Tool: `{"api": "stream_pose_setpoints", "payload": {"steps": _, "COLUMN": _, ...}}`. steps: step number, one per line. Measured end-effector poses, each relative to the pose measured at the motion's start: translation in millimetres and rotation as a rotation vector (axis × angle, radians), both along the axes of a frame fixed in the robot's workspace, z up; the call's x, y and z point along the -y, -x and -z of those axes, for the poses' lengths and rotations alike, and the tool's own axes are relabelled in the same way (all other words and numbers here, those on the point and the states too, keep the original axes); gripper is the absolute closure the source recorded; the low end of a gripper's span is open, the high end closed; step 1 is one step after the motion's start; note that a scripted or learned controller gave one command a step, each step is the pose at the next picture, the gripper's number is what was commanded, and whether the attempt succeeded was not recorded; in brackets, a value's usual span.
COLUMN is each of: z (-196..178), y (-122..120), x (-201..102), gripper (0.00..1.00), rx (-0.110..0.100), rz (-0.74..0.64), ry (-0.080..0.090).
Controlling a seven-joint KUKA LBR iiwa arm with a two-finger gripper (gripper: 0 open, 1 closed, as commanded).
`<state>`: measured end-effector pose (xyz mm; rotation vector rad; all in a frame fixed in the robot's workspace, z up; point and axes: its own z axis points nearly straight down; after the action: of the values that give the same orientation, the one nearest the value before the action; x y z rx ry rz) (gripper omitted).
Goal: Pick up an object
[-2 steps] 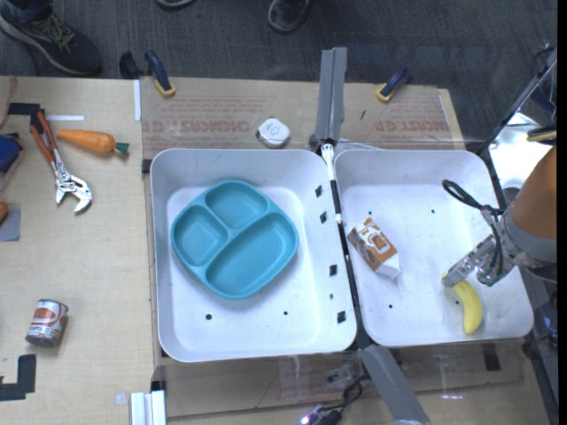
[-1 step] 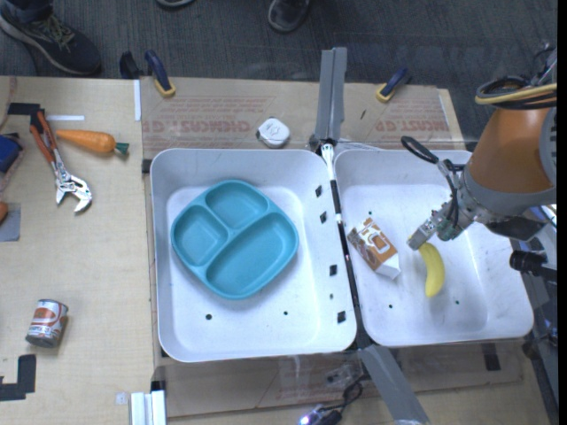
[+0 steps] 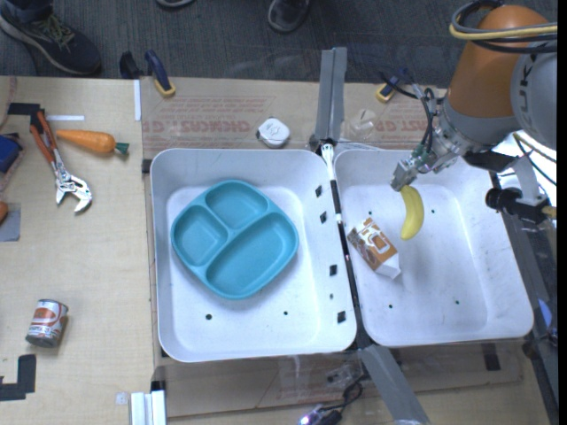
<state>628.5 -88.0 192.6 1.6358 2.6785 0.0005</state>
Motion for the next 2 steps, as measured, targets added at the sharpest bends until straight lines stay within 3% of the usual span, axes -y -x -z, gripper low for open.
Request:
{"api": "stream_pose_setpoints", "payload": {"steps": 1, "z": 100, "y": 48, "x": 60, "gripper": 1.00, "rx": -0.001, "rz": -0.352, "ry": 0.001}}
{"api": "stream_pose_setpoints", "payload": {"steps": 2, "z": 0, "y": 9, "x": 2, "gripper": 1.00, "rx": 0.001, "rz": -0.226, "ry": 0.000}}
